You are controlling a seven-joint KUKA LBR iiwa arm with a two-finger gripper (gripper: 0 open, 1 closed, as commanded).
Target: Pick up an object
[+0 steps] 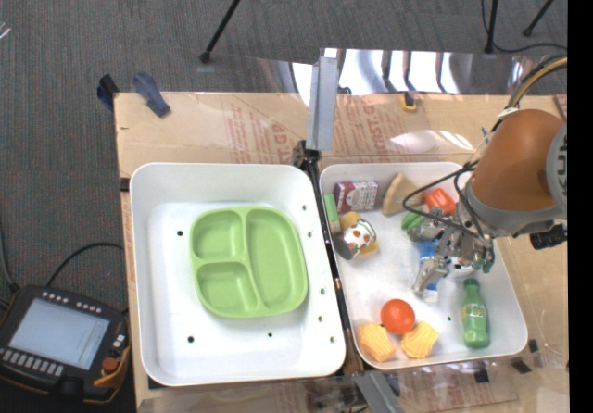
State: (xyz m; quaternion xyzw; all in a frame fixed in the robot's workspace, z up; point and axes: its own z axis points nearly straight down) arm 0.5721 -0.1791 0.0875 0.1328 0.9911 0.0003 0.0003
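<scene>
Cannot tell jaws' state. Just below the gripper (445, 258): small blue-and-white plastic toy (429, 274), likely light, stiff, slippery; best pinched across its narrow middle.

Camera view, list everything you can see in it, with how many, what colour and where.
Bins: two, white, side by side on the bench.
Divided plate: one, light green, in the left bin.
Small carton: one, dark red and white, right bin, far left corner.
Tomato: one, red, right bin, near side.
Corn pieces: two, yellow, right bin, near edge, below the tomato.
Bottle: one, green, right bin, near right side.
Handheld controller: one, black with a screen, lower left, off the bench.
Arm: one, orange band, over the right bin.
Hand: one, silver and blue, low over the right bin.
</scene>
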